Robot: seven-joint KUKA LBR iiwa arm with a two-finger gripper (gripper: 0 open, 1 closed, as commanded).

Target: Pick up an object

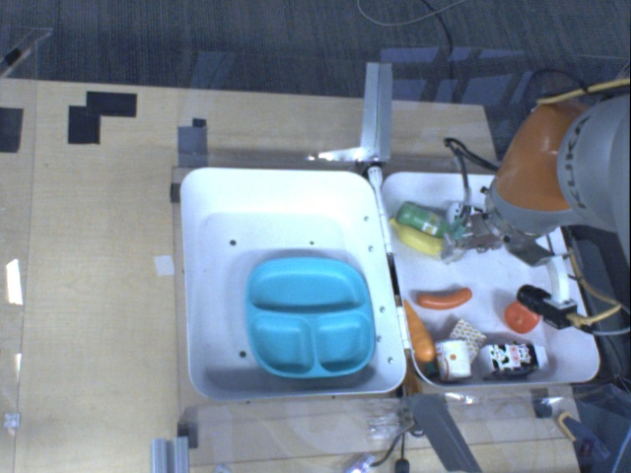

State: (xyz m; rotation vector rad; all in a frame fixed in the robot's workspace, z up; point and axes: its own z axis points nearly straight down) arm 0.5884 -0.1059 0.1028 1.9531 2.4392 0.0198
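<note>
Green bottle (418,215) is lying on its side in the upper-left part of the R bin (490,282), touching a yellow banana (416,240) just below it in the view. The pincer (459,233) is sitting right at the bottle's R end. Can't tell how far it's opening or whether it's gripping anything, as that spot is too small and cluttered.

Going L to R: the wooden bench (99,264) is carrying both bins. The L bin (197,264) is holding a blue divided plate (311,313), 3 compartments, lying flat toward the bin's near side.

In the R bin, an orange carrot (419,335) is lying along the L wall near the bottom corner. A red sausage (442,299) is lying approx mid-bin, below the banana and apart from it. A white cup w/ red markings (454,360) is sitting by the bottom wall, just beside the carrot's lower end. A small checkered piece (472,335) is touching the cup at its upper R. A black-and-white cow-print bottle (510,358) is lying on its side along the bottom wall, just R of the cup. A small orange-red item (520,316) is sitting just above that bottle; can't tell what it is.

The arm (592,156), grey w/ an orange band, is reaching in from the R over the R bin's upper corner.
</note>
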